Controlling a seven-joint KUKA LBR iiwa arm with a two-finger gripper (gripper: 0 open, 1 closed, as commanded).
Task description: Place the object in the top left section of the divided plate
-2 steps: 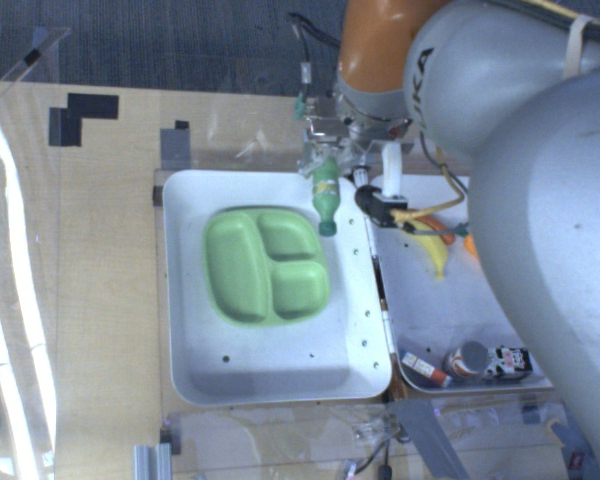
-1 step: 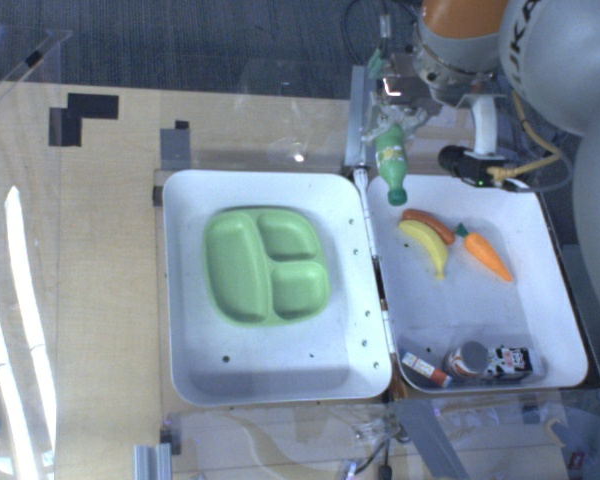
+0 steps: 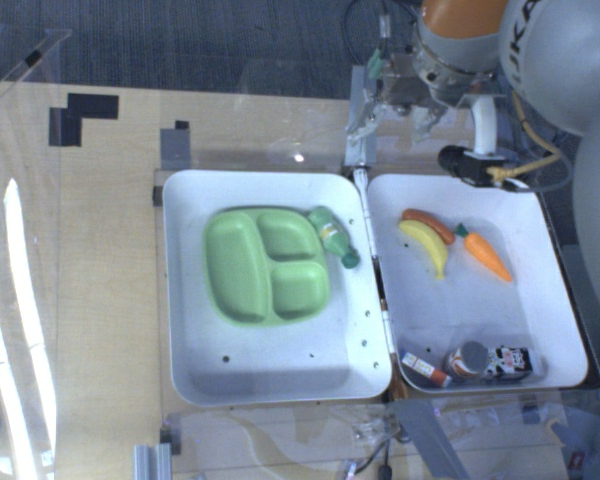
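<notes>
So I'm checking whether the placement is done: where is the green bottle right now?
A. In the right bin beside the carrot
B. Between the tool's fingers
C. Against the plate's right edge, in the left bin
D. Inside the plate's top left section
C: the green bottle lies at the right edge of the divided plate in the left bin.

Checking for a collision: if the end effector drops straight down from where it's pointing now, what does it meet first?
Probably the back rims where the two white bins meet, beneath the end effector; depth is unclear from this slanted view.
</notes>
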